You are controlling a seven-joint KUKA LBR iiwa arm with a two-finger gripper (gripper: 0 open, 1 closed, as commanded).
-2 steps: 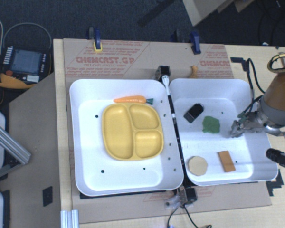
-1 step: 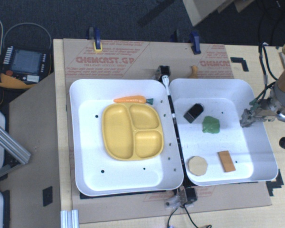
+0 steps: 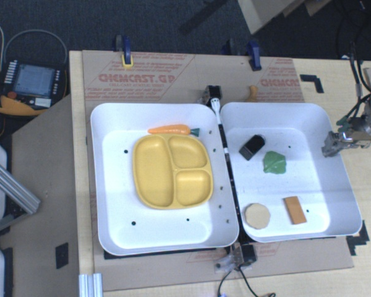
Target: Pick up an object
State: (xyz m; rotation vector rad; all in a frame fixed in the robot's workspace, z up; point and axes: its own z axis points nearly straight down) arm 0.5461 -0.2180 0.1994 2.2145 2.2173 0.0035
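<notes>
The right bin [image 3: 334, 190] holds a black block [image 3: 252, 146], a green leafy piece [image 3: 274, 163], a round beige disc [image 3: 257, 216] and a brown rectangular block [image 3: 294, 210]. In the left bin [image 3: 111, 184] a yellow divided plate [image 3: 172, 169] lies in the middle, with an orange carrot [image 3: 170, 129] along its far edge. My gripper [image 3: 334, 145] hangs at the right rim of the right bin, well to the right of the green piece and apart from every object. Nothing is seen held in it.
Both bins rest on a cardboard sheet [image 3: 173, 67] clamped at the back by two clips [image 3: 127, 51]. A handheld controller [image 3: 32, 82] with cables lies off the bench at the far left. Cables [image 3: 358, 98] hang near the gripper.
</notes>
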